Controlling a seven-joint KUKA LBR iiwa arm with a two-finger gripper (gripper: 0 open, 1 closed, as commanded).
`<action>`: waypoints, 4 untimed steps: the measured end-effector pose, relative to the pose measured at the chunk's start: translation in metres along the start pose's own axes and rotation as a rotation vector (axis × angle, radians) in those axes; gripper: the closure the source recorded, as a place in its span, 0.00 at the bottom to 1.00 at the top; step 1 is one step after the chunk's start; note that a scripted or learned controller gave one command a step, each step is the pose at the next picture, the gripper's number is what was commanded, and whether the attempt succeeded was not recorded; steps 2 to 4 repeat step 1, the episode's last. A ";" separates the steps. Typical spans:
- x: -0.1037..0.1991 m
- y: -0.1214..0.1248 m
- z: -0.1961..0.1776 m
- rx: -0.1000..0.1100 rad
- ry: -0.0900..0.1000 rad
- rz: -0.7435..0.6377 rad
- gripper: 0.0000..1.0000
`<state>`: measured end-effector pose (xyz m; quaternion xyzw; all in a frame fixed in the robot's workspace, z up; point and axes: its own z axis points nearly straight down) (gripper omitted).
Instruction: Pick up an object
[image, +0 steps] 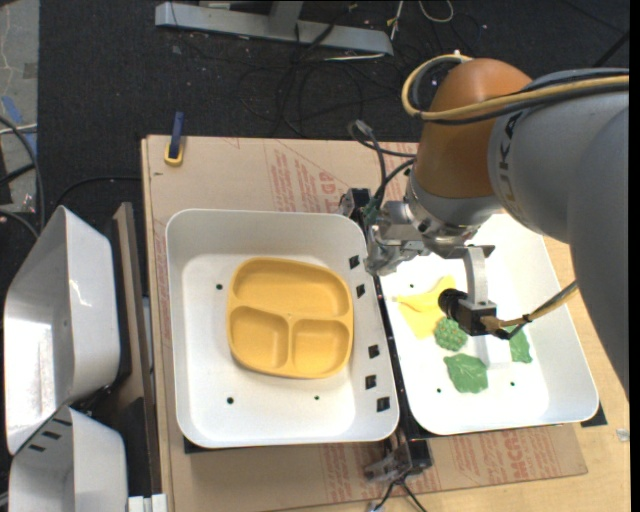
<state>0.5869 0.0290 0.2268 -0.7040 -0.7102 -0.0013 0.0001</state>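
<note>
My grey arm (585, 140) bears an orange band. The bins (190, 330) (548, 395) are white, the divided tray (290, 318) plain mustard-yellow, the leafy pieces (466, 373) green and the scrap (420, 310) lemon-yellow.

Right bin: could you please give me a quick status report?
Gripper over right bin, nothing visibly held. Green pieces, yellow piece loose there. Yellow tray in left bin, not obstructing.

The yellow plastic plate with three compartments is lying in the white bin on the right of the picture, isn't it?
Not quite. The camera view shows the yellow plastic plate with three compartments lying in the shallow white bin on the left. The white bin on the right holds green leafy pieces instead.
</note>
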 end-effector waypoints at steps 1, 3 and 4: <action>0.062 0.000 0.005 0.001 0.000 -0.001 1.00; 0.062 0.000 0.005 0.001 0.000 -0.001 1.00; 0.062 0.000 0.005 0.001 0.000 -0.001 1.00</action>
